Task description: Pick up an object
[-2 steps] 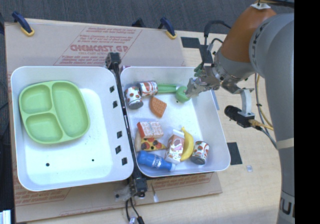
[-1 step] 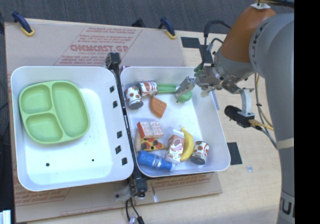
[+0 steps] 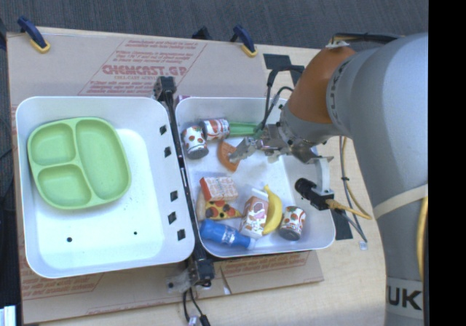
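I see the gripper low in the right bin, its fingers spread just above an orange piece near the bin's upper middle. Cans lie against the left wall. A carton, banana and blue bottle crowd the near edge. The left bin holds a green tray, with bare floor right of it.

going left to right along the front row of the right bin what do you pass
blue bottle → patterned can lying down → banana → upright can
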Tool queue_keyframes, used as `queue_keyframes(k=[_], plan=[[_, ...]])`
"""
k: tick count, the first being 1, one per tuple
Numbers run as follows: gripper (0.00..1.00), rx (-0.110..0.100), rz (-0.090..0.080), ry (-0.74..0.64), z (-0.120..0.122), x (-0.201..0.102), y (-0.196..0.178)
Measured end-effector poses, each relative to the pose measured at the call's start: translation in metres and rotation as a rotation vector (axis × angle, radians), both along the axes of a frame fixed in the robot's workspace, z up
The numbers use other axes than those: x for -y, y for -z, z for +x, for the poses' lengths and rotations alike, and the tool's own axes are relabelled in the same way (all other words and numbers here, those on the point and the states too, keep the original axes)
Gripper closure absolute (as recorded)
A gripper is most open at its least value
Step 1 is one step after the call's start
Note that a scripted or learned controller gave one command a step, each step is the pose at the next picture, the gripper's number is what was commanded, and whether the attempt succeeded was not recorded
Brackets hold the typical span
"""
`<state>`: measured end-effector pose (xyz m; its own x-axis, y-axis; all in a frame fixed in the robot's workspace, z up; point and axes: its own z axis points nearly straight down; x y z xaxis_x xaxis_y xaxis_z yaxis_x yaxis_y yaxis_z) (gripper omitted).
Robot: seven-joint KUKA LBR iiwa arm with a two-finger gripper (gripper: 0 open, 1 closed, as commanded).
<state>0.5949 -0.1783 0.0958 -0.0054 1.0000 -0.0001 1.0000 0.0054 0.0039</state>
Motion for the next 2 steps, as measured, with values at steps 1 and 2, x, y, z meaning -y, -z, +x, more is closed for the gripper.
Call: queue_keyframes(k=[1,2], plan=[[1.0,0.0,0.002,-0.003,0.001,-0.001,-0.011],[1.0,-0.004,0.0,0.001,-0.048,0.026,-0.089]])
